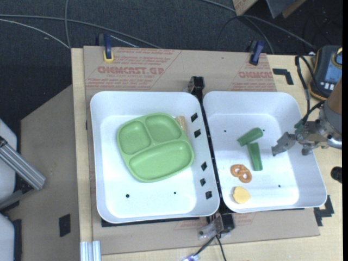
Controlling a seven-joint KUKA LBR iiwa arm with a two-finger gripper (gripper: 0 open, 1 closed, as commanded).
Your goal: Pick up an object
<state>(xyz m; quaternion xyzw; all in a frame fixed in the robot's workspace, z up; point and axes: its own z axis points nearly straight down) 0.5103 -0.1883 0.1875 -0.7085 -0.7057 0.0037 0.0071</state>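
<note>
Green block sits in right bin, just left of gripper. Long part runs up-down in camera view. Gripper fingers spread apart, holding nothing (pretzel and yellow piece sit lower down).

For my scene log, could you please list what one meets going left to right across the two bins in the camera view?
Green divided plate → orange pretzel → green L-shaped block → gripper, fingers apart. The yellow piece overlaps the pretzel's position.

Two white bins, one green divided plate, two green blocks, one pretzel, one yellow piece
</note>
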